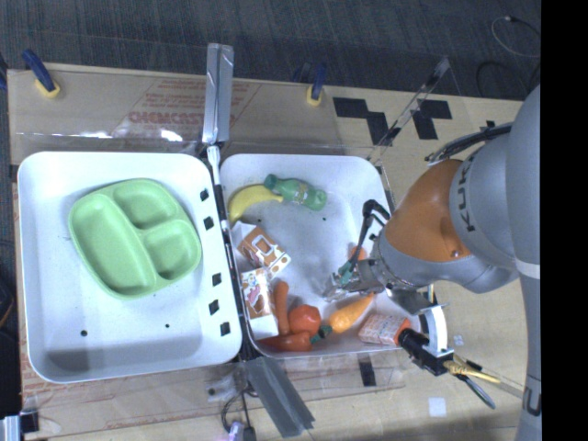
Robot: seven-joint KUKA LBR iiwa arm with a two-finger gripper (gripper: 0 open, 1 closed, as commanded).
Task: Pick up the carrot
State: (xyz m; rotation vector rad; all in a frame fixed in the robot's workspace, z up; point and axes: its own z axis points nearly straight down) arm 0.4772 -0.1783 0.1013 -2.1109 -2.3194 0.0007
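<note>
Entry from my remote station: 2 white bins side by side. The left bin [37, 246] holds 1 green divided plate [135, 236], lying flat and well apart from the work. The right bin [340, 177] holds the clutter: 1 banana [246, 200] and 1 green bottle [296, 192] near the far wall, 2 small printed cartons [264, 250] along the left wall, and 1 red pepper-like item [304, 319] toward the near corner. The carrot [350, 314] lies tilted near the bin's near-right corner, its leafy end just beside the red item. The gripper [349, 278] sits low in the bin just above the carrot, presumably lowered there to line up a grasp; the wrist hides much of it, so I cannot tell whether it is spread or closed, and I see nothing held. I judge the carrot not yet lifted, since it rests on the bin floor.
</note>
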